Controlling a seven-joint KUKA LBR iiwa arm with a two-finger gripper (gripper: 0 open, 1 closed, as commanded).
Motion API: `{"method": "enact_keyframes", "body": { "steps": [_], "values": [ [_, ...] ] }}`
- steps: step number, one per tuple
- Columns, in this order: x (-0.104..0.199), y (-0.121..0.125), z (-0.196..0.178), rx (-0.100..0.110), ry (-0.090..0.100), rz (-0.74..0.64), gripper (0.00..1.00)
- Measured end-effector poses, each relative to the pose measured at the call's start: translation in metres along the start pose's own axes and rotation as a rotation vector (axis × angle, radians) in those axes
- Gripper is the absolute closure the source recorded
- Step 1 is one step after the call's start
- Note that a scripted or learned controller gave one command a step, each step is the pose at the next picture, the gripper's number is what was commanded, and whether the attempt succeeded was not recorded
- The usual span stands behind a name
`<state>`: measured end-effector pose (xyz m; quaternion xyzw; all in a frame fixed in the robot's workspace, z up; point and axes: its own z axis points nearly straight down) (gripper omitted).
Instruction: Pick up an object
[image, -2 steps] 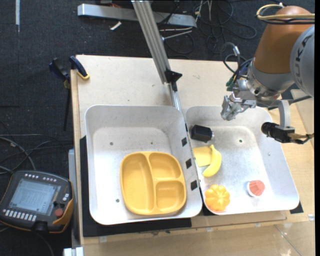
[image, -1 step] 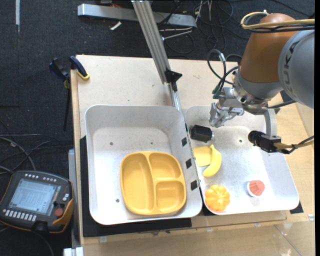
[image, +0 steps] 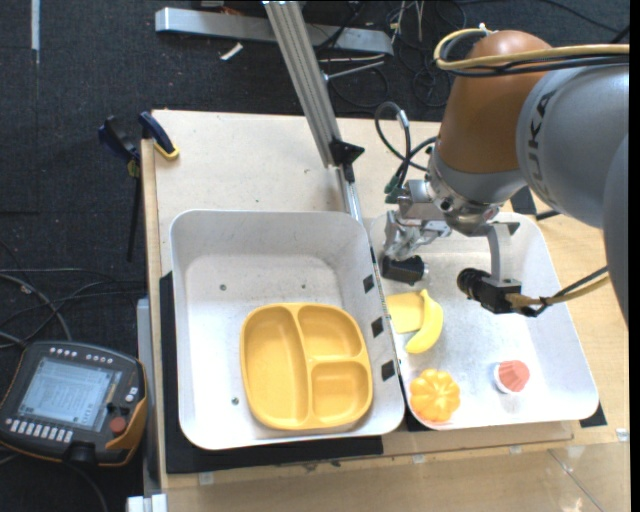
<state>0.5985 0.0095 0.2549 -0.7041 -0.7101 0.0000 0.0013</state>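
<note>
While the gripper (image: 405, 262) hangs just above the banana (image: 428, 325), nothing is lifted yet; whether its claw is apart cannot be told.

Two white bins (image: 200, 300), one yellow divided tray (image: 305, 365), one banana (image: 428, 325), one orange pumpkin (image: 435, 395), one pink cup (image: 512, 376)

Right bin (image: 560, 300) partly behind arm (image: 560, 110)
</note>
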Motion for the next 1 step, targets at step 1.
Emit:
{"method": "enact_keyframes", "body": {
  "steps": [1],
  "values": [
    [0.0456, -0.0211, 0.0164, 0.002, 0.0, 0.001, 1.0]
  ]
}}
